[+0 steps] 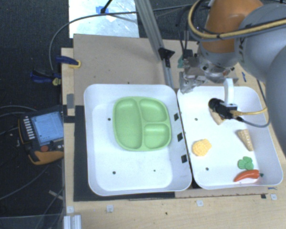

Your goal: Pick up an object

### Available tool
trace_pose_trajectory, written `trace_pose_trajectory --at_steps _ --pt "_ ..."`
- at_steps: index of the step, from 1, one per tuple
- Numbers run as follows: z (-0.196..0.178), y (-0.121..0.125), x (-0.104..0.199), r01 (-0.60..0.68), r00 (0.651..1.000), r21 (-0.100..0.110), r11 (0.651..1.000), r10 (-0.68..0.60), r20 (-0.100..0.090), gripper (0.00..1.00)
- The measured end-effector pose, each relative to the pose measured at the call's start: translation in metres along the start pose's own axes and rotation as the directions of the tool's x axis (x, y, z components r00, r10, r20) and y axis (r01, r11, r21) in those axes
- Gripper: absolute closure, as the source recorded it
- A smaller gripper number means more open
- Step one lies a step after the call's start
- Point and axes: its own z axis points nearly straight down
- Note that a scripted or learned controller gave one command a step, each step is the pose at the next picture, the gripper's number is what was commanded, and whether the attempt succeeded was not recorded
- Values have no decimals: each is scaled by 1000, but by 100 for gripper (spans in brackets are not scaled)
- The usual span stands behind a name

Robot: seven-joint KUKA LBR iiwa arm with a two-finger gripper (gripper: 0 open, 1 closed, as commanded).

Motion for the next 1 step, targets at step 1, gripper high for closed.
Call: trace_pose_trajectory --at_steps 1 --pt "3 -21 51 0 1000 3 1000 0 0 100"
